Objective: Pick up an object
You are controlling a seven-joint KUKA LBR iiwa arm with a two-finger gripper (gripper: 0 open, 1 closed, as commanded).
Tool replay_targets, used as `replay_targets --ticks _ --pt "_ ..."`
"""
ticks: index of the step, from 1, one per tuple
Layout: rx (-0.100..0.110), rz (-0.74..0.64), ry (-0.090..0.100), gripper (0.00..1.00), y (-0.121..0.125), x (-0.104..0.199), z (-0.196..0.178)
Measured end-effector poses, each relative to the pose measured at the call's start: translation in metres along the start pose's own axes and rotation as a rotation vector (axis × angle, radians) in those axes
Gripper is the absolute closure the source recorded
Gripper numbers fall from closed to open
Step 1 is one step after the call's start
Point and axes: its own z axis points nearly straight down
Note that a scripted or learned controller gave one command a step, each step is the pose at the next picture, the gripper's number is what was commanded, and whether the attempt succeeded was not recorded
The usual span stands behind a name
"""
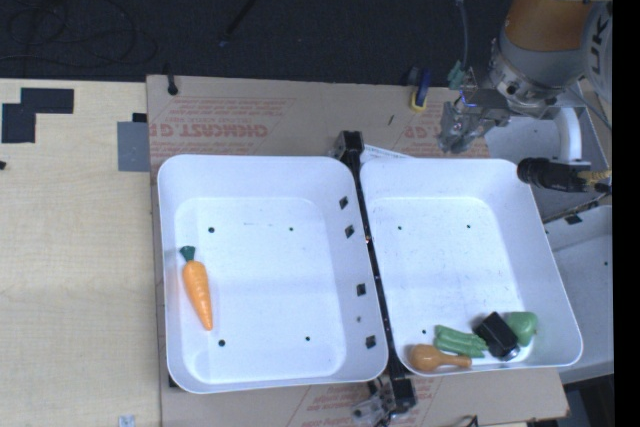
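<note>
The pincer (pixel 462 130), whose opening I cannot tell, hangs beyond the right bin's (pixel 560 285) far edge; the carrot (pixel 197 290) lies by the left bin's (pixel 170 245) left wall.

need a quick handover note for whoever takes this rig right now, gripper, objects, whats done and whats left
Gripper: raised above the bench past the far edge of the right bin, nothing seen between its fingers.
Left bin: one carrot near its left wall.
Right bin, near corner: a green pod, an orange gourd, a black block and a green piece, clustered together.
Done: no pick so far.
Left: descend on an object, grasp it and lift it.
</note>
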Motion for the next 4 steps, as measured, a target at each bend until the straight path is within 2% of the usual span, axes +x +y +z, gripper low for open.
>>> replay_targets --ticks 1,2,3,4 --pt "-0.009 -0.009 0.002 1.00 0.001 0.068 -0.044" --pt "0.004 -0.006 0.002 1.00 -0.001 0.108 0.044" --pt "-0.011 -0.005 0.001 1.00 -0.005 0.119 -0.022" --pt "-0.016 -0.013 0.006 1.00 -0.006 0.218 -0.122"
